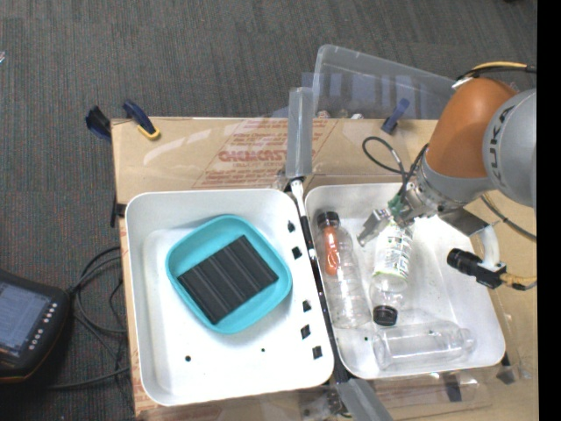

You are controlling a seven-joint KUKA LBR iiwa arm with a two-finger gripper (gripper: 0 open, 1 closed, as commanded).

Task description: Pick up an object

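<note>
Jaws (392,219) over right bin (491,323), spread open at top of clear bottle (391,266), not gripping. Teal tray (188,253) in left bin (149,358).

The arm (491,143) is cut off by the frame's right edge. Fingertips of the gripper (392,220) merge with the clear bottle (392,257) just below the jaws; contact cannot be told.

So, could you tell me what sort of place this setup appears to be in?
Probably a robotics lab's test bench: a grey arm reaches over two white bins clamped to a board, clear bottles lie as practice items, and a control pendant sits on the carpet.
</note>
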